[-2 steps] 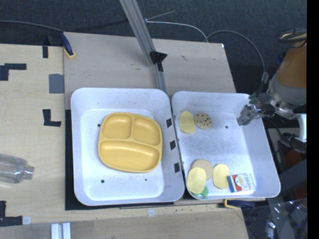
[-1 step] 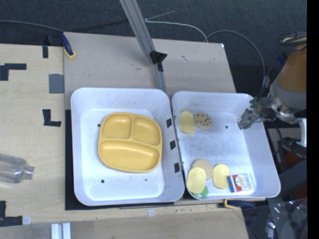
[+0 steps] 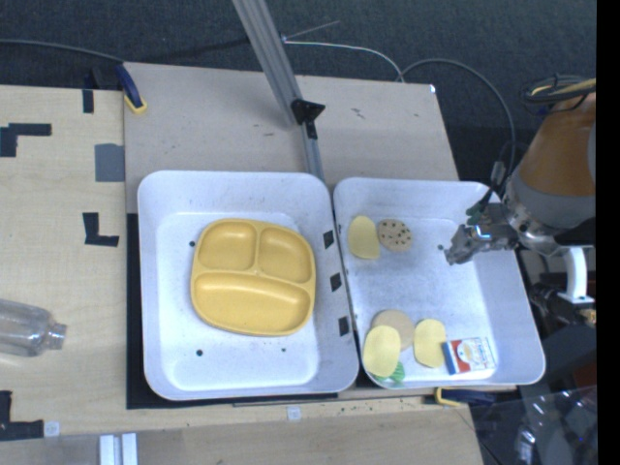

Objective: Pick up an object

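Tool hovers over right bin near its right edge; grip state can't tell. Cookie lies apart, toward bin's far-left corner.

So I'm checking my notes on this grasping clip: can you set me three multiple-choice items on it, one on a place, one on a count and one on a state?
1. Where does the yellow divided plate lie?
A. in the left bin
B. in the right bin
C. on the bare bench

2. How many compartments does the plate have?
A. two
B. three
C. five

3. How is the gripper placed?
A. pressed onto the plate
B. over the right bin, near its right side, with nothing seen between its fingers
C. out past the bench, beside the clear bottle

Answers:
1 A, the plate sits in the middle of the left bin.
2 B, its ridges part two upper sections from one long lower one.
3 B, it sits over bare floor of the right bin, apart from the speckled cookie and the small carton.
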Available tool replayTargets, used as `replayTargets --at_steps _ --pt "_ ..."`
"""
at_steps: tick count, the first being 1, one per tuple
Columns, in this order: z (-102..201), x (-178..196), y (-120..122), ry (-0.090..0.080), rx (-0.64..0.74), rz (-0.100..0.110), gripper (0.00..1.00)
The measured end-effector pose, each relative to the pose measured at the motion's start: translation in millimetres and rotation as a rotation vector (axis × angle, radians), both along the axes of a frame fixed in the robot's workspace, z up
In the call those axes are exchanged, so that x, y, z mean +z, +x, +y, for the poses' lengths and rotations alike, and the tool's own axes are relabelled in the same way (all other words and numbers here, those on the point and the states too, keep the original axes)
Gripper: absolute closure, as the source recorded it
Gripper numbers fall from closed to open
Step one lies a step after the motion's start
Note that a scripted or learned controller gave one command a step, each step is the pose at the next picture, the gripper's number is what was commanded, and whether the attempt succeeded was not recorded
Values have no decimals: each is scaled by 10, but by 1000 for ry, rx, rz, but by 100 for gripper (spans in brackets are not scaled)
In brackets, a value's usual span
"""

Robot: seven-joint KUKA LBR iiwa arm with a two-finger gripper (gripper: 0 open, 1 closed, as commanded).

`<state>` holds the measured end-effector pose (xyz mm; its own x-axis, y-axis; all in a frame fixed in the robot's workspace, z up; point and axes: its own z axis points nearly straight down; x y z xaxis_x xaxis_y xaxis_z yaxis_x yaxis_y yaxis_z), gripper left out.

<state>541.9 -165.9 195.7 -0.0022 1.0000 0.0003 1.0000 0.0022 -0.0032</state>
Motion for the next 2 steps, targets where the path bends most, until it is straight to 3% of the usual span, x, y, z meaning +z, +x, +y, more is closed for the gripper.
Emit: replayTargets --at_steps 2 --pt "7 187 13 3 2 0 100"
